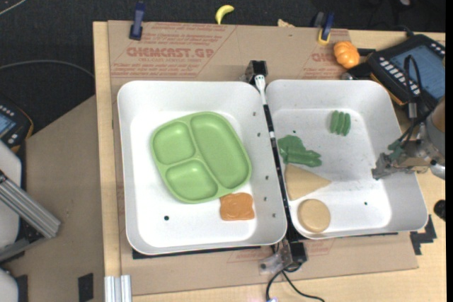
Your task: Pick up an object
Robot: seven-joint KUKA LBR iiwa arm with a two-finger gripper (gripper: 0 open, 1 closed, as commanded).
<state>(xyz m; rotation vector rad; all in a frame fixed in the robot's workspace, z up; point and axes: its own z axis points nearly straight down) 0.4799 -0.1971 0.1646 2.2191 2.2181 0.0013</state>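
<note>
My gripper (388, 160) hangs low over the right side of the right bin (368, 99), with the arm coming in from the right edge. Nothing lies directly beneath it. The nearest objects sit to its left: a light green ridged piece (340, 123), a dark green leafy toy (298, 151), a tan wedge (306, 182) and a round tan bun (313, 215). In the left bin (138, 152) lie a green divided plate (200, 156) and an orange-brown toy food piece (236, 207).
A black divider bar (267, 125) runs between the bins. Behind them, on the cardboard, are an orange toy (346, 54), blue clamps (137, 21) and a yellow banana-shaped toy (224, 12). A black handheld device (409, 71) rests at the far right.
</note>
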